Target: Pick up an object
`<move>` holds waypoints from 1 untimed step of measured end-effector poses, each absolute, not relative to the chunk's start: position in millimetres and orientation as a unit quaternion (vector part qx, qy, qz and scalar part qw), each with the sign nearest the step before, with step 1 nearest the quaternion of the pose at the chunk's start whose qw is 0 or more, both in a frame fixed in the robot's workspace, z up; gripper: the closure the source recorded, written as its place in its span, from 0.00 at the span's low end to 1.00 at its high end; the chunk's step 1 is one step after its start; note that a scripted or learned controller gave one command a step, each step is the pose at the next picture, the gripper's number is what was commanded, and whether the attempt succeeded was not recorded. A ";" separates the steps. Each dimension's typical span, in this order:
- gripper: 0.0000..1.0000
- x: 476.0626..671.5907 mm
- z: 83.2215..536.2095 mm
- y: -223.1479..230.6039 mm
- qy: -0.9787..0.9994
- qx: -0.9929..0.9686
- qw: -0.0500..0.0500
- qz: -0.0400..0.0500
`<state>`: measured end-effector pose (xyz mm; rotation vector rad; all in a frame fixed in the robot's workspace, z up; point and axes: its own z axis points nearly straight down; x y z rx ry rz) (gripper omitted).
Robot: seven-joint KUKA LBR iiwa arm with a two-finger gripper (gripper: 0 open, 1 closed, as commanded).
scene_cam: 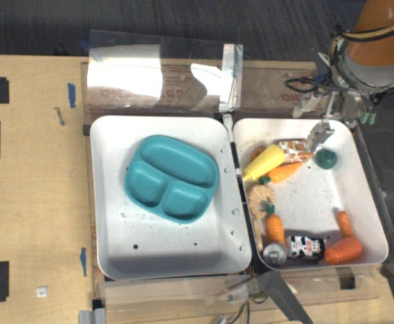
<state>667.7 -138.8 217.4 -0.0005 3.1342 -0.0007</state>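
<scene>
Since nothing sits in my gripper yet, pick's not done; it hangs just left of the green knob, fingers w/ state unclear.

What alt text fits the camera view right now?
The hand hangs over the right bin's far end, above a small green object and toy food: a yellow piece and carrots. The left bin holds a teal divided plate.

A teal three-compartment plastic tray lies in the left white bin. The right white bin, touching it, holds a yellow banana-shaped toy behind an orange toy carrot and a black-and-white carton.
</scene>
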 end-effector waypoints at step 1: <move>0.00 624.6 119.6 -153.9 1.000 -0.019 0.020 -0.003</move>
